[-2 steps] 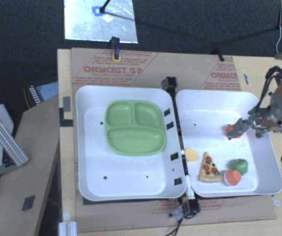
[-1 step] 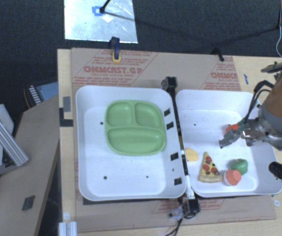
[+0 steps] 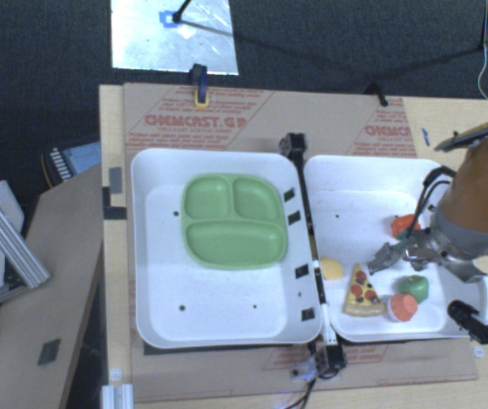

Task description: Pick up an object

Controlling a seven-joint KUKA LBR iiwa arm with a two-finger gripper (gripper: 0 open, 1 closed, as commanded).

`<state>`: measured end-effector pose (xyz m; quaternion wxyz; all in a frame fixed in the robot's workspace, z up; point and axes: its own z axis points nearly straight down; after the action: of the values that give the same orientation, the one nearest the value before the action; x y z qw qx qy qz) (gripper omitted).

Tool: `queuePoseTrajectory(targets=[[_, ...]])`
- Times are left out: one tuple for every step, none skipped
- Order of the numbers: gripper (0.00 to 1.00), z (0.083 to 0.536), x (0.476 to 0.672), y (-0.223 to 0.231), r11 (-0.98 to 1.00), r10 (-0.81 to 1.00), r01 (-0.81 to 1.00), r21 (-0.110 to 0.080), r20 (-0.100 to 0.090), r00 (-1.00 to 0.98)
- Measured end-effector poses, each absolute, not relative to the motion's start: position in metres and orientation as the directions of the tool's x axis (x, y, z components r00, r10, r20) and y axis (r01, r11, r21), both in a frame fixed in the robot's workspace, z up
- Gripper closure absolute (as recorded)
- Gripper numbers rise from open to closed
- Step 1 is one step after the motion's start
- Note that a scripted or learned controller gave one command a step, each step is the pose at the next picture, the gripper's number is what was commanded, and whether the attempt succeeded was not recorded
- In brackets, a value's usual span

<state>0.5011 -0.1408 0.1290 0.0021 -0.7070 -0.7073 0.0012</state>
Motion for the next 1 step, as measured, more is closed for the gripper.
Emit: queuePoseTrajectory(targets=[[0.00, 0.0866, 0.5037, -0.1413, 0.000, 1.000, 1.000, 0.006, 0.000, 0.000]])
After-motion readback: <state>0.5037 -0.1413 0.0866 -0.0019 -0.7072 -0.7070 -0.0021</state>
